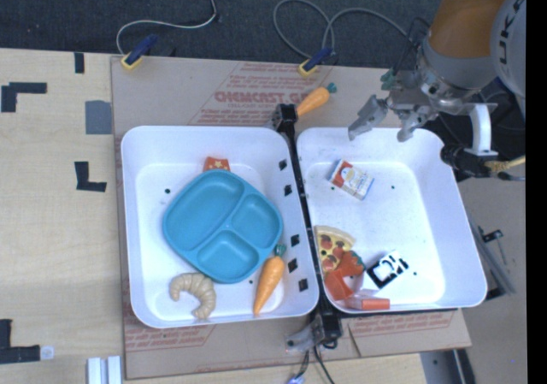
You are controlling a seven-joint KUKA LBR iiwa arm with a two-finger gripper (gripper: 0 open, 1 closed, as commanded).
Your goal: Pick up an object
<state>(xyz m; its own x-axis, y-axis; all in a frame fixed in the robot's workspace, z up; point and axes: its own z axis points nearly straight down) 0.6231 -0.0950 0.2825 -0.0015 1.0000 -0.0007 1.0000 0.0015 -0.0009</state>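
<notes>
My gripper (386, 125) hangs over the far rim of the right bin (453, 203), fingers spread open with nothing between them. Below it in the right bin lies a small red-and-white carton (351, 179). Nearer the front of that bin are a pizza slice toy (332, 244), a red item (344, 272), a black-and-white block (389, 268) and an orange marker-like piece (370, 303). The left bin (137, 203) holds a blue divided plate (222, 225), a croissant (194, 292), a carrot (269, 283) and a small red piece (216, 165) behind the plate.
Another carrot (311, 102) lies on the cardboard behind the bins. Cables with blue-yellow clips (318, 60) run across the back. The arm's orange and grey body (475, 14) fills the upper right. A black divider (295, 194) separates the bins.
</notes>
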